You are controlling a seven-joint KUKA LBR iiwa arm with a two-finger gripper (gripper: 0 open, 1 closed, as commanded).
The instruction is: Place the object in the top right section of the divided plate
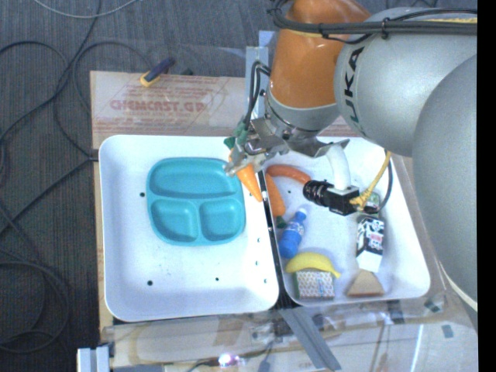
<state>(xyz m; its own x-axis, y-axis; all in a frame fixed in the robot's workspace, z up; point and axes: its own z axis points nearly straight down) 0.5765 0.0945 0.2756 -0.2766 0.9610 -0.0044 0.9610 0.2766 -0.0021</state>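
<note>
The grey arm [411, 76] is reached in from the right and bent down over the seam between the two bins, its orange band [314, 45] uppermost. An orange carrot [249, 180] is seen gripped between the fingers of the claw [240, 161], just beside the blue divided plate [196, 200] in the left bin [124, 285].

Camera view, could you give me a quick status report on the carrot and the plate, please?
Gripper over the bins' divide, fingers on the carrot. Carrot hangs just off the blue divided plate's right edge, not yet in a section. Nothing blocking the plate.
</note>
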